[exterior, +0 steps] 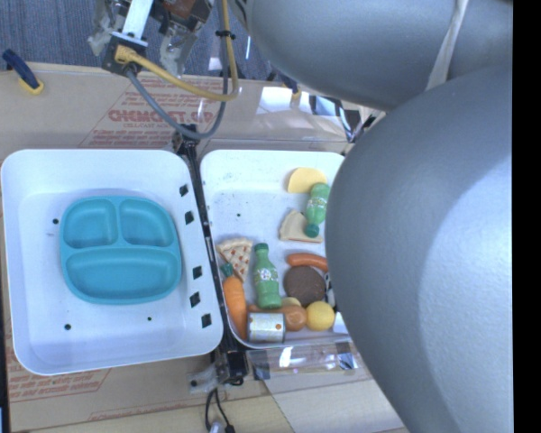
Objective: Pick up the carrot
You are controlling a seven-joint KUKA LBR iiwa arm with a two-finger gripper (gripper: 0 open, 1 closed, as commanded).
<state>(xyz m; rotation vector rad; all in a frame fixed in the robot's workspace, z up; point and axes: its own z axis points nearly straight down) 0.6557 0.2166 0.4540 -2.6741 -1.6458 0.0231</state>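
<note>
Carrot point(235, 306): right bin point(252, 165), hard against left wall, near front corner.
Neighbours: green bottle point(267, 277), pizza slice point(236, 254), silver can point(265, 327) alongside.
Overhead: grey arm point(433, 197) covering bin's right side.
Gripper: cannot tell.

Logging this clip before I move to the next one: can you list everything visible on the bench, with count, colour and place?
carrot: 1, orange, right bin, against its left wall near the front
divided plate: 1, teal, middle of the left bin
bins: 2, white, side by side on the bench
green bottles: 2, one mid-bin beside the carrot, one further back at
pizza slice: 1, tan and red, behind the carrot
can: 1, silver, front edge of the right bin
lemon: 1, yellow, front of the right bin
brown round piece: 1, behind the lemon
arm: 1, grey, over the right side of the right bin
</note>
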